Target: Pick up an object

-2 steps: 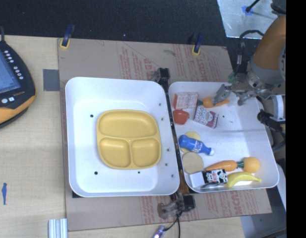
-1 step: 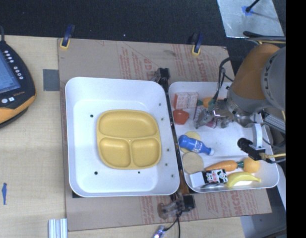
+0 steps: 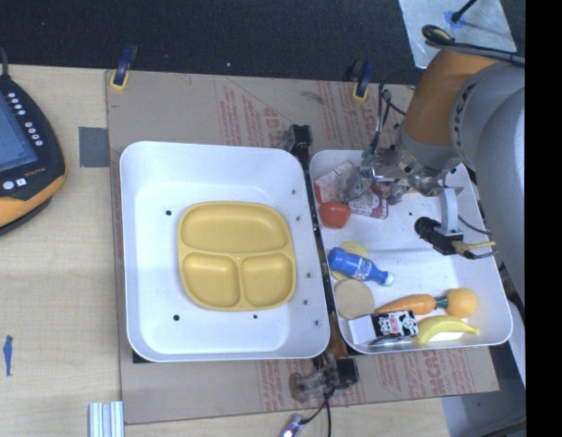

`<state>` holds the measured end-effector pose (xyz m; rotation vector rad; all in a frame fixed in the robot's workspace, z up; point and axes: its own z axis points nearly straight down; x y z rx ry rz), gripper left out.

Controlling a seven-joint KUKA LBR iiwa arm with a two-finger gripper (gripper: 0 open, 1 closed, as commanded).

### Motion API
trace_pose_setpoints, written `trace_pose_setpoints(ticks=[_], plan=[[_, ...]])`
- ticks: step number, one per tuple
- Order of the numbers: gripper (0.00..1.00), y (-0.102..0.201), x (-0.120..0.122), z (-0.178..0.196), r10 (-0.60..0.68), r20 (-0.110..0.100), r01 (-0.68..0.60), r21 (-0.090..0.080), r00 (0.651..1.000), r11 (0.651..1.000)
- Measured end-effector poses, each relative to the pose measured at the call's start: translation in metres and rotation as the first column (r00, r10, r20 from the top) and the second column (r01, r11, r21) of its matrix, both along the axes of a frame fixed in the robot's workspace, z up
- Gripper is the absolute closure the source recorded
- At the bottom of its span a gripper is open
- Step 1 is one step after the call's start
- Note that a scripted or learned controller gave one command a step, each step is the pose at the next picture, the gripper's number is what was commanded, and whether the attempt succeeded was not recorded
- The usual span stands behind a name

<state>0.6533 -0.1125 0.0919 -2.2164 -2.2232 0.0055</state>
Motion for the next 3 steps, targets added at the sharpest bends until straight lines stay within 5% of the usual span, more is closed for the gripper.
trace_pose_setpoints(ticks=[2, 3], plan=[[0.0, 0.009, 0.002, 0.0, -0.001, -0.003, 0.001, -0.002, 1.0, 1.0], [1.0, 0.008, 0.002, 0.01, 0.002, -0.005, -0.002, -0.002, 1.0, 1.0]])
